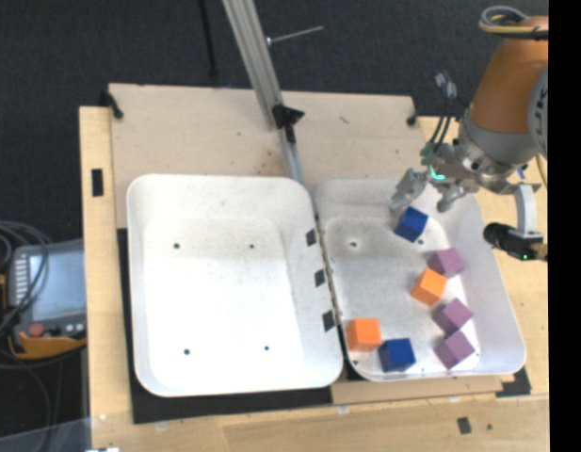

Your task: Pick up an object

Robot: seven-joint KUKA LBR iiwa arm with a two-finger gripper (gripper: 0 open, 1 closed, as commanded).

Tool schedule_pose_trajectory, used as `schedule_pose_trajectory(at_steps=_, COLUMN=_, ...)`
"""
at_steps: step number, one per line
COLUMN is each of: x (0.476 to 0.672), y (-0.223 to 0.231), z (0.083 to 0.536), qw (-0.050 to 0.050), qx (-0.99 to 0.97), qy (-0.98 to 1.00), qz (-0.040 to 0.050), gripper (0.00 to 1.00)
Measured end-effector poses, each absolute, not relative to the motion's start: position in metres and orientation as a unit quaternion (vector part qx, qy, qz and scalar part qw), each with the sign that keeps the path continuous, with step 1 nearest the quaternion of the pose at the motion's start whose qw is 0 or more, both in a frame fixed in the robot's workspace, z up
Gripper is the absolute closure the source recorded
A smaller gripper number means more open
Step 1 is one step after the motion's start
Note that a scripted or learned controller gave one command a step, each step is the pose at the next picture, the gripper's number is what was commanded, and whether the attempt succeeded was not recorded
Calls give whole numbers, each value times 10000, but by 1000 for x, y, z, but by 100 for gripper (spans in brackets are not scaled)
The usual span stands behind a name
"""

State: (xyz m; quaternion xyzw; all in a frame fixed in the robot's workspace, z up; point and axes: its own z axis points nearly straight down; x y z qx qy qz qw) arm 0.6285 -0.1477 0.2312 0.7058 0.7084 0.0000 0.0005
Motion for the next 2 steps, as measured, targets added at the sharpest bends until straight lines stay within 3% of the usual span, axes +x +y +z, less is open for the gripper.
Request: schedule_pose_trajectory(at_steps=2, x=623, y=-147, z=147, qw=-8, qx=7080, qy=7063, qz=-20, gripper=0)
